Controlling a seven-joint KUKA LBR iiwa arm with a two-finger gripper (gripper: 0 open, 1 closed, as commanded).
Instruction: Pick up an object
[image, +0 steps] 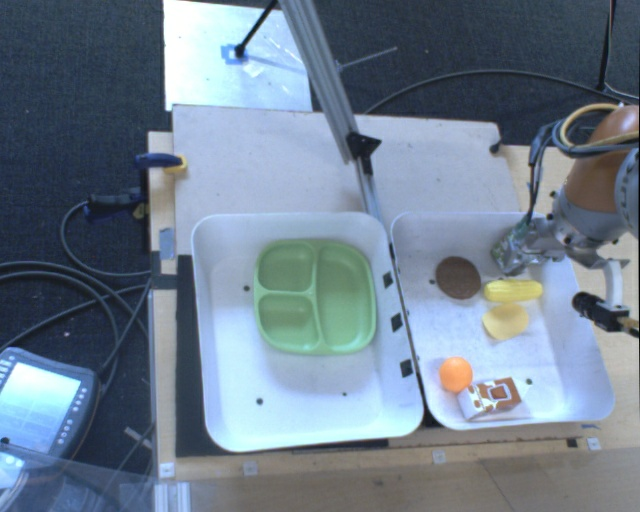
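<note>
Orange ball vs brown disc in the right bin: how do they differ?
The orange ball is round and bright; the brown disc is flat, dark and wider. The ball lies near the front by the brown-and-white box; the disc lies further back by the gripper. Both lie loose in the right bin.

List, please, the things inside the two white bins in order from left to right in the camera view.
Green divided plate → orange ball and brown disc, about level → small brown-and-white box → yellow pieces.
</note>
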